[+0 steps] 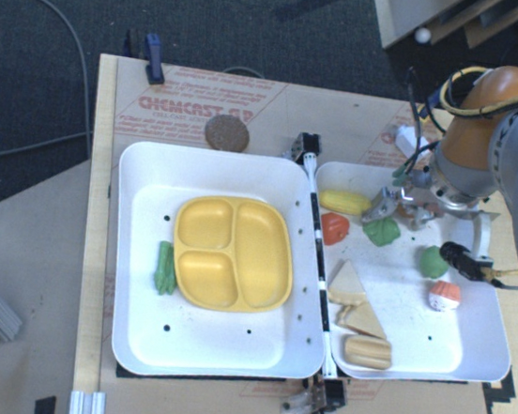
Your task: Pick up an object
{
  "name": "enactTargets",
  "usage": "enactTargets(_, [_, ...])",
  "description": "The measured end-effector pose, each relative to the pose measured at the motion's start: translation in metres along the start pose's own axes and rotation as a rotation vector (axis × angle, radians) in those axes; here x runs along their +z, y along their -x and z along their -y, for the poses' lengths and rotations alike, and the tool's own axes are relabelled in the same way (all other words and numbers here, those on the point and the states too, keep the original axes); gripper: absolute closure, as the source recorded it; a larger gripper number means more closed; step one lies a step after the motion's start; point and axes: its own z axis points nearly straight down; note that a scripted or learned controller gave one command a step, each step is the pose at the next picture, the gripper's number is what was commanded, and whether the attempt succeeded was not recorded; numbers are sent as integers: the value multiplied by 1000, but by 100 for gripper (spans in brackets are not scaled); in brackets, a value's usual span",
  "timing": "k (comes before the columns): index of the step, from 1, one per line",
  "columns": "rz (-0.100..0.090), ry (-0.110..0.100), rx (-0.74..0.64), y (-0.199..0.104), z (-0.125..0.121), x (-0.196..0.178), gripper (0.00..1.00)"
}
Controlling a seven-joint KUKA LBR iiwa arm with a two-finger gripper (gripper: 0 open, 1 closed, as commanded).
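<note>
The gripper is being held low in the right bin, directly over a green toy beside a yellow piece; whether its fingers are clenched cannot be told.

Bench: two white bins, brown disc.

Dark carpet floor; grey cable looping — cardboard-topped bench.
</note>
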Motion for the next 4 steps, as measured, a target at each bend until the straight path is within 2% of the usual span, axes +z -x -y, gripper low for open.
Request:
enactTargets(1, [-3, 3, 0, -2, -1, -10, 100])
enactTargets(2, [-3, 2, 0, -2, -1, -10, 0])
enactTargets(3, [2, 34, 2, -52, -8, -6, 0])
enactTargets(4, [-1, 34, 3, -47, 52, -2, 0])
